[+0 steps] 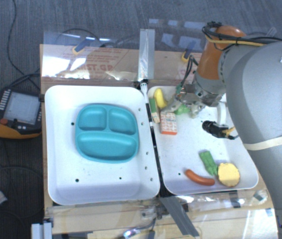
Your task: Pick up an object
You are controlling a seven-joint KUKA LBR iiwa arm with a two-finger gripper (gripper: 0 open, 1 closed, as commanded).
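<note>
Nearest the lens, at the front of the right shallow white bin [191,148], lie a red plastic sausage [199,178], a round yellow toy fruit [228,174] and a green elongated toy vegetable [208,162]. The green piece touches the yellow one; the sausage is just beside both. Mid-bin sits a small orange-and-white carton [169,123], with a yellow toy banana [159,99] behind it against the left wall. The gripper [187,102] is low at the bin's far end, just right of the banana. A small green object [182,109] lies directly at it. How far the gripper is open, and whether it grasps anything, cannot be determined. The left shallow white bin [61,173] bears a teal divided plastic plate [106,132].
</note>
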